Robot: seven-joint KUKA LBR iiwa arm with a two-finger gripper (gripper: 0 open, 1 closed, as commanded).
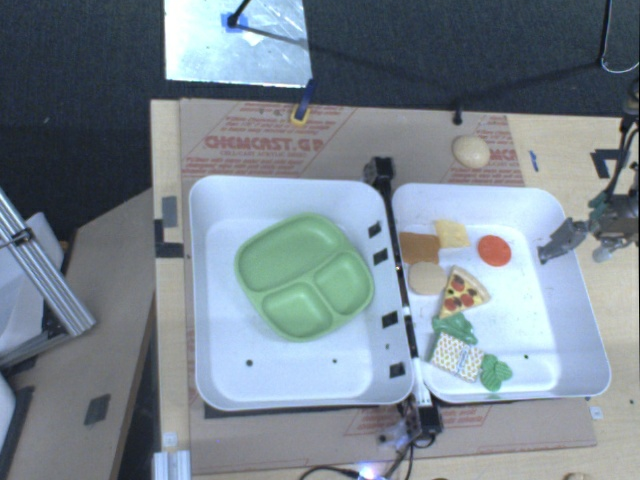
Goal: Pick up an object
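Currently the gripper (556,242) sits at the right bin's (575,308) far-right rim, clear of everything. Jaw state: cannot tell, too small and blurred. Nearest candidate is the red round piece (494,251), lying left of the jaws; pizza slice (464,290) further left and nearer the camera.

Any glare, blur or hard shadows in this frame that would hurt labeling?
Camera view: even, soft lighting; bins bright white but not blown out; metal sheet shows mild glare; toy food sharp enough to identify, e.g. pizza slice; gripper small and dim at the right edge.
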